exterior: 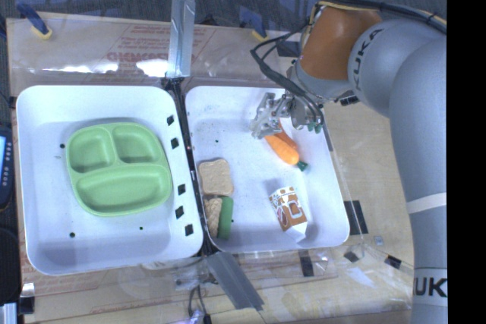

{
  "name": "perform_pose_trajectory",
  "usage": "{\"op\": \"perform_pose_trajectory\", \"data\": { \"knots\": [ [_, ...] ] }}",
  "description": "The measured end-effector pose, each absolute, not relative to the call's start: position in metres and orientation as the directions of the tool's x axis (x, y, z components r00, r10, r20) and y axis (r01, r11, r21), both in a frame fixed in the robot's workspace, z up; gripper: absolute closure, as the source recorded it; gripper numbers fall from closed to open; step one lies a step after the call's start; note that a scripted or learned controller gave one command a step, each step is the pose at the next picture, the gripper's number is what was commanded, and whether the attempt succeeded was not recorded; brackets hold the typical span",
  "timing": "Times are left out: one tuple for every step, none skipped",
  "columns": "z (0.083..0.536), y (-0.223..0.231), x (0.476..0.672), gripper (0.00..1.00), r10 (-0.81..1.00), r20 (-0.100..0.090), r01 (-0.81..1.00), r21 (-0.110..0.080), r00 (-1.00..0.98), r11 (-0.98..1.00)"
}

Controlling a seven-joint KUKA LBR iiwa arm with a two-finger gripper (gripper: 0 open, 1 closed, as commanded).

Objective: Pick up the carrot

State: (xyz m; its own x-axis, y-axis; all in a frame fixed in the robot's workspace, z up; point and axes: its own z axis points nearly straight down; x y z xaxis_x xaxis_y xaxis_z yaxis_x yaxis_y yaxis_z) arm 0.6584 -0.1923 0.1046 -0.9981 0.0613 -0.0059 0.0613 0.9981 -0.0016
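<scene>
Camera view: gripper [267,120] over the carrot [284,149] in the right bin [334,186].
The carrot lies at the bin's two o'clock; whether the fingers grasp it cannot be told.

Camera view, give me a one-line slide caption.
KUKA arm's hand poised at the carrot in the right bin; green divided plate in the left bin.

green plate [118,169] in left bin [30,163] | bread slice [216,177], snack packet [289,209] in right bin [228,106]
</scene>
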Motion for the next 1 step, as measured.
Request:
{"op": "perform_pose_trajectory", "data": {
  "knots": [
    [0.2457, -0.13, 0.655, 1.0, 0.199, -0.018, 0.199, 0.001, -0.98, 0.98]
  ]
}}
